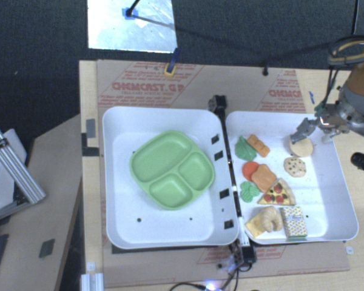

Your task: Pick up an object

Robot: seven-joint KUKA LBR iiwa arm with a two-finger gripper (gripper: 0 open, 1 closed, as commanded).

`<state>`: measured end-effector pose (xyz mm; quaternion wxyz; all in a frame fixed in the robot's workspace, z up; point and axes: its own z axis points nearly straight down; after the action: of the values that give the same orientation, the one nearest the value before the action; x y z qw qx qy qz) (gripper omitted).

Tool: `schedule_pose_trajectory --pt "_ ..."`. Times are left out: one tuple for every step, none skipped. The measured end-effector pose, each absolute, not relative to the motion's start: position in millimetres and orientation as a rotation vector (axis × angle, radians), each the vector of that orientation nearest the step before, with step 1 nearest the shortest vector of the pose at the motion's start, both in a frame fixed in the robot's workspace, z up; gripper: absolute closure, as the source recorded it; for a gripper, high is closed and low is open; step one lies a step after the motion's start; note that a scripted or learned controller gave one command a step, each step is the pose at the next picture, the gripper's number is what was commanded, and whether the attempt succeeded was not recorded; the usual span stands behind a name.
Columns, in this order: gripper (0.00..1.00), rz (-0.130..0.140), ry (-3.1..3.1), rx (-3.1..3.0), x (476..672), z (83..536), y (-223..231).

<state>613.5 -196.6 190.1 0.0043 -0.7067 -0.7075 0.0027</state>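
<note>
Two shallow white bins are sitting side by side on the surface [60, 156]: the left bin [118, 180] and the right bin [333, 193]. One green three-compartment plate [171, 169] is lying in the left bin, tilted as a diamond.

Toy food pieces are crowding the right bin's left half, nine counted:
- one green leafy piece [244, 150]
- one orange block [258, 145]
- one red piece [250, 170]
- one orange toast-like piece [264, 177]
- one small green piece [250, 191]
- one pizza slice [277, 195]
- one tan lumpy piece [266, 221]
- one patterned box [294, 222]
- one chip cookie [295, 166], lying apart toward the middle

One pale round piece [301, 146] is lying in the upper part of the right bin. The gripper [304, 131] is reaching in from the right, directly over it; whether its fingers are spread or pinching cannot be told at this angle
</note>
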Motion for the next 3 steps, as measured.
schedule_pose_trajectory --pt "0.0 -0.001 -2.226 -2.219 616.6 197 -196" --pt "0.0 0.001 -2.224 -2.217 614.6 155 -193" --pt "0.0 0.001 -2.227 -2.215 621.0 111 -195"
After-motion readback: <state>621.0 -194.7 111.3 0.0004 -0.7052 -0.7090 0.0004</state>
